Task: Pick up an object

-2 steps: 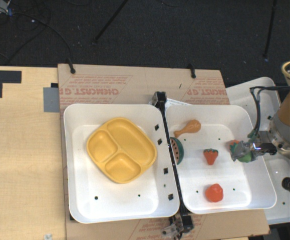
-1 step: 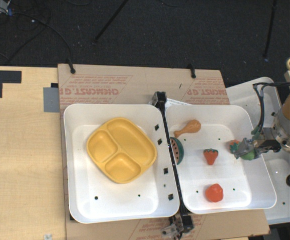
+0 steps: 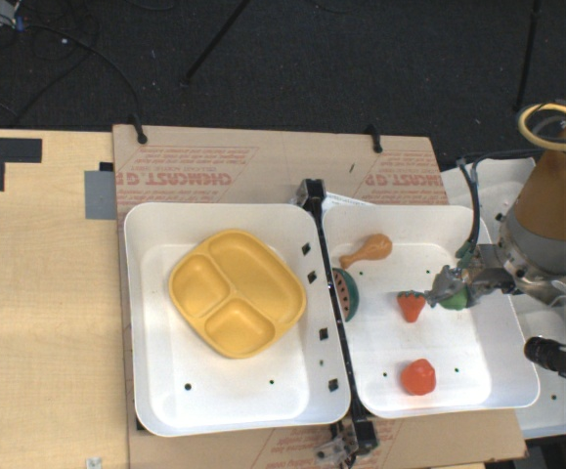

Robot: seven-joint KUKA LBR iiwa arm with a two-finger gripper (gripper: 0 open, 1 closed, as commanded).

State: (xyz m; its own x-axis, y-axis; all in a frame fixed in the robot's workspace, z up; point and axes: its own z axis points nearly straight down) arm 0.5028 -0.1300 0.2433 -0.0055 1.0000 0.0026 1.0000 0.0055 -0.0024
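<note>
your claw (image 3: 437, 292) sits low in the right bin (image 3: 498, 379), just beside the small red strawberry-like piece (image 3: 412, 307); whether it grips or gapes you cannot tell. you look to be at the approach-and-grasp step. next you'd need to centre over that piece and close. a red ball (image 3: 418, 377) lies nearer the bin's front, a drumstick (image 3: 365, 252) toward its back.
</note>
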